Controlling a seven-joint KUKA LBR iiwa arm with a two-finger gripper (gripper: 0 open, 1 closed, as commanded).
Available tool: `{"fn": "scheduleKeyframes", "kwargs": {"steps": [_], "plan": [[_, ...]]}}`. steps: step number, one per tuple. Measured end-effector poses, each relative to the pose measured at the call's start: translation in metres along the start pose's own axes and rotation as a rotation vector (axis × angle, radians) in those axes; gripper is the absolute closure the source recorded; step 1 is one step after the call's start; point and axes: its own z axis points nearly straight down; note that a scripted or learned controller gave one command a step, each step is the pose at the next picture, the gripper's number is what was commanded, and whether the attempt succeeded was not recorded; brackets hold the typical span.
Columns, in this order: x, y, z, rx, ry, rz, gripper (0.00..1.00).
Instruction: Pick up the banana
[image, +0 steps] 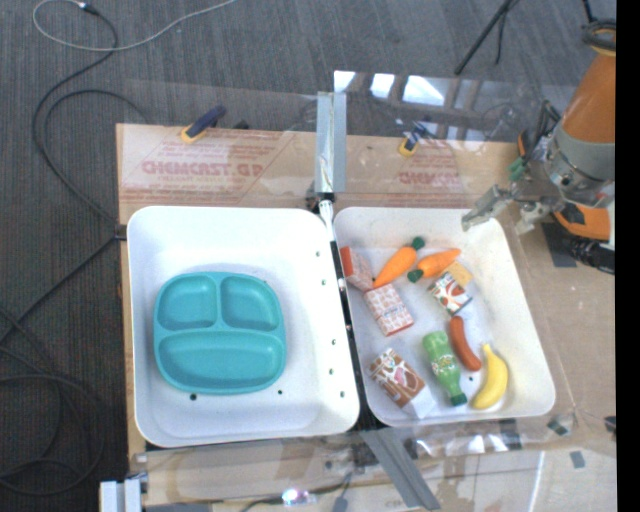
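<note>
Down at the front edge, the left bin (140, 300) shows first, holding a teal divided plate (220, 332) well away to the left of the fingers. Moving right, the right bin (535, 330) is crowded: a red-and-white carton (388, 309) and a brown snack packet (397, 377) on its left side, two carrots (410, 264) lying side by side up top, a small can (452, 292) just right of them, then a green bottle (443, 367) and a sausage (464, 343). And there's the banana (490, 378), in the near right corner, touching the sausage's lower end, well below the fingers and nothing lying on top of it. Further right and up, the gripper (505, 207) hangs over the bin's far right corner, its fingers spread apart with nothing between them. The arm (590, 110) comes in from the upper right, orange band showing above the grey wrist.
</note>
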Motion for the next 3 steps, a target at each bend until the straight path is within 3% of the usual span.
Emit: {"fn": "scheduleKeyframes", "kwargs": {"steps": [1, 2, 3], "plan": [[0.001, -0.066, 0.106, 0.003, 0.004, -0.089, 0.0], [0.007, -0.139, 0.136, -0.026, 0.003, -0.185, 0.0], [0.007, -0.145, 0.136, -0.03, -0.002, -0.241, 0.0]]}}
